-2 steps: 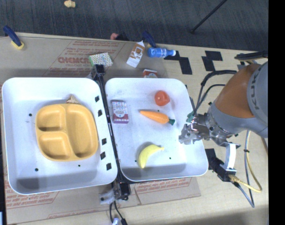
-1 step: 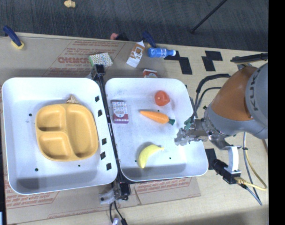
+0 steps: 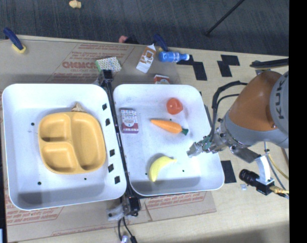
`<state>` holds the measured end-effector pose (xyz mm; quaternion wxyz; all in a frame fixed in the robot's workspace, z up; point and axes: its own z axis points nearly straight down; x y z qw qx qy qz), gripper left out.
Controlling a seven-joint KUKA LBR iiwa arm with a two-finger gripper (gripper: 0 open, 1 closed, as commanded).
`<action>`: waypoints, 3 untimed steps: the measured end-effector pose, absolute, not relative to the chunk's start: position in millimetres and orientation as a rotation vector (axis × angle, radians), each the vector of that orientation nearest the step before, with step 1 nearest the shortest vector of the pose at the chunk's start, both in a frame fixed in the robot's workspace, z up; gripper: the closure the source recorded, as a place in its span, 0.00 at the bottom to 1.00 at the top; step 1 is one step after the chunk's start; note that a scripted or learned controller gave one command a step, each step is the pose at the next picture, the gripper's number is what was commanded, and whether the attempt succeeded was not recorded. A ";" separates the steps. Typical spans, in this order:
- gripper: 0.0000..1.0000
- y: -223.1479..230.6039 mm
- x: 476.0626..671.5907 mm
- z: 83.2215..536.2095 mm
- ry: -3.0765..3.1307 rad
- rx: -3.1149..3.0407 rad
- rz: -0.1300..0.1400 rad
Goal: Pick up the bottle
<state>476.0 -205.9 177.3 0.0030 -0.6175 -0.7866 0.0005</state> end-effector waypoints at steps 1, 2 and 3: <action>1.00 -211.4 476.5 200.2 -2.181 -2.260 0.001; 1.00 -208.8 494.6 140.9 -2.395 -2.026 0.002; 1.00 -211.4 476.2 168.1 -2.255 -2.185 0.002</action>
